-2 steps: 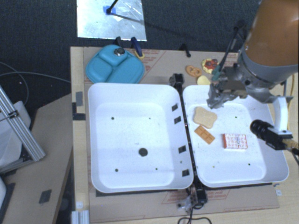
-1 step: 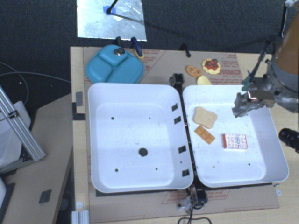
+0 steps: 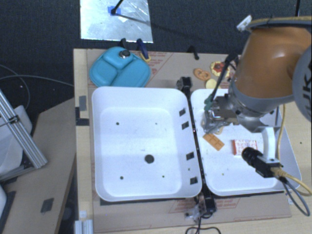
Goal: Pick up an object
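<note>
My gripper (image 3: 213, 122) hangs low over the left part of the right bin (image 3: 229, 184), under the bulky orange and grey wrist. Just below it an orange flat square piece (image 3: 213, 141) lies on the bin floor. A small red and white packet (image 3: 245, 146) lies to the right of that piece. The metal parts of the gripper blur together, and nothing can be made out between them. In the left bin (image 3: 112, 111) a small dark round object (image 3: 149, 159) rests near the middle of the floor.
A black cylinder with a yellow cable (image 3: 259, 162) sticks out from the arm over the right bin. Behind the bins sit a blue divided tray (image 3: 119, 68) and a few small orange and yellow toy pieces (image 3: 202, 74). A black divider (image 3: 195, 140) separates the bins.
</note>
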### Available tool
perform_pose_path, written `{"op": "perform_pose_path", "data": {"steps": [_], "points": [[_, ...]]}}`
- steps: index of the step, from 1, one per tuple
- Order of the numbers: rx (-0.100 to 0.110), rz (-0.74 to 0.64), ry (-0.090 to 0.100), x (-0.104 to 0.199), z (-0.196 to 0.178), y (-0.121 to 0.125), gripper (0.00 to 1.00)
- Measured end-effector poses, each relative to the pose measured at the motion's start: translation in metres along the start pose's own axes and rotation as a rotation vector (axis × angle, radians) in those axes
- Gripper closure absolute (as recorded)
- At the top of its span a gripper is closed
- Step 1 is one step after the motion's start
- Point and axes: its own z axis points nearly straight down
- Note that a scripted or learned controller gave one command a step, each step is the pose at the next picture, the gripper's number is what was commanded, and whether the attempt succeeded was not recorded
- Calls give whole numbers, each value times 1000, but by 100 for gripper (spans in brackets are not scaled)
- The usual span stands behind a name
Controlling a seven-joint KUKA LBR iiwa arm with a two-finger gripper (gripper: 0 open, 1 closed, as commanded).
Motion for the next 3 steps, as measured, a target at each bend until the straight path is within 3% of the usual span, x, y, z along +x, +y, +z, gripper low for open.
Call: {"op": "perform_pose_path", "data": {"steps": [1,2,3], "points": [[-18,14,-3,-49,-97,0,100],[-3,2,-1,5,-57,0,100],[-10,3,-2,2,-70,1,100]]}}
